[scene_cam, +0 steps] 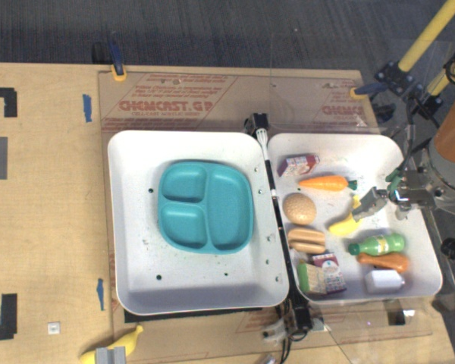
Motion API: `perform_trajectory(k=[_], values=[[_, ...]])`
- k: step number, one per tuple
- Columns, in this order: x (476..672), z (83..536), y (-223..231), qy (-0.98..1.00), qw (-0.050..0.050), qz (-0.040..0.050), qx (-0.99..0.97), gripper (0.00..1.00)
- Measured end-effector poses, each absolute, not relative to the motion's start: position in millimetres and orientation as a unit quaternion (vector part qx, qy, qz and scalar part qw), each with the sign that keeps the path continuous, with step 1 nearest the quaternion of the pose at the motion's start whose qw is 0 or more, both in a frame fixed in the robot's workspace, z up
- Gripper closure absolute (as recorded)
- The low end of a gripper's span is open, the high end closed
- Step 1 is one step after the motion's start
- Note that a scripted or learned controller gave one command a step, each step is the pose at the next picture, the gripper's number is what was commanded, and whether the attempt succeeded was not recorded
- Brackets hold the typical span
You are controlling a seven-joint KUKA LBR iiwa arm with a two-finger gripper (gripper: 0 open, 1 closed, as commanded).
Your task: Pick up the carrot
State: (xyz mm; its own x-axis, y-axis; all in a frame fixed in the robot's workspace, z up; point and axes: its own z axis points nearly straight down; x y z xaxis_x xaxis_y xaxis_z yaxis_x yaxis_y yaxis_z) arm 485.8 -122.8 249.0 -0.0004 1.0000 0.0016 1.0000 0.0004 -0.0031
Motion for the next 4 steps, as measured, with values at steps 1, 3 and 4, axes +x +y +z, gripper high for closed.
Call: perform_trajectory(k=[1,3,4], values=[[533.4,265,-132,-0.633,-0.002,-0.0007,-0.774,0.00],[623.2,99,-138,-0.737,-0.002,-0.0014,-0.676,0.00],[620.8,106,-139,-0.738,0.002,0.0027,-0.675,1.00]])
